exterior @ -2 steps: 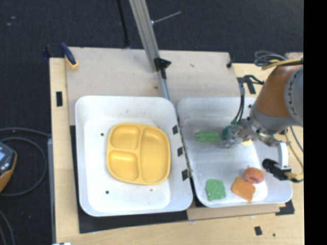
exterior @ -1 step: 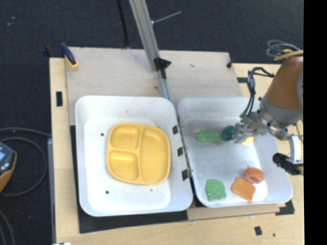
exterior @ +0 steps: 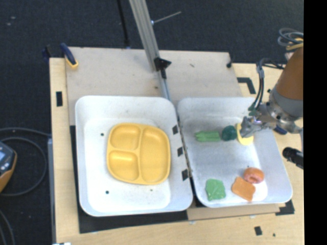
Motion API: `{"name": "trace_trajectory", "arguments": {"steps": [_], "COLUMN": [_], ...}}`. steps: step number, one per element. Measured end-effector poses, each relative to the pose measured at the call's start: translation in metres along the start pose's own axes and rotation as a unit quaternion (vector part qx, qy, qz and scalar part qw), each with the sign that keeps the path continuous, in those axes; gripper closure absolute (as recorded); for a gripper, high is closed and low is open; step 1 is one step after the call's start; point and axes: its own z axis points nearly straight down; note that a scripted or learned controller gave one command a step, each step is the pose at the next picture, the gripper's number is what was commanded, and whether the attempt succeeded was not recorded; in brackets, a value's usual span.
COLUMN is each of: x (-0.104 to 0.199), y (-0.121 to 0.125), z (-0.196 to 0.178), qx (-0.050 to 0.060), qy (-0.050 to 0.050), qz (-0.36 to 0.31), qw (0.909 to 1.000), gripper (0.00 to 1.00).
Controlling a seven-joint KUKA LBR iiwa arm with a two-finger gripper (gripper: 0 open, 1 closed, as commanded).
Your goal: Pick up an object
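Over the right bin (exterior: 265, 188), near its far right side, the gripper (exterior: 249, 129) hangs low. It sits right on top of a small yellow thing (exterior: 247, 139), which peeks out just under it. I cannot tell how the gripper is set, and I cannot see it pinching anything.

Just beside the yellow thing, toward the middle of the bin, lies a dark green ball (exterior: 229, 133). A long green piece (exterior: 207, 136) touches the ball on its other side. Down by the near edge sit a green block (exterior: 215, 189), an orange block (exterior: 243, 188) and a reddish lump (exterior: 253, 175). The orange block and the lump touch each other.

The left bin (exterior: 92, 198) holds a yellow tray (exterior: 138, 153) with three hollows.

I think the arm (exterior: 291, 86) is at the grab step, going for the yellow thing. Next it would need to squeeze that thing well and lift straight up. The ball is very close, so the gripper could bump it or catch it by mistake.
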Motion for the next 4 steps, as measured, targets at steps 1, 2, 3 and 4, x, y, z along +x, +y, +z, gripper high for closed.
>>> {"name": "trace_trajectory", "arguments": {"steps": [1, 2, 3, 4], "x": [-0.002, 0.058, 0.102, 0.155], "y": [0.002, 0.021, 0.032, 0.056], "z": [-0.055, -0.049, -0.04, -0.042], "qx": [-0.001, 0.001, 0.003, 0.001], "qy": [-0.001, 0.001, 0.001, 0.002], "qz": [-0.001, -0.003, -0.002, -0.003], "qw": [1.0, 1.0, 1.0, 1.0], "gripper": [1.0, 1.0, 1.0, 1.0]}}
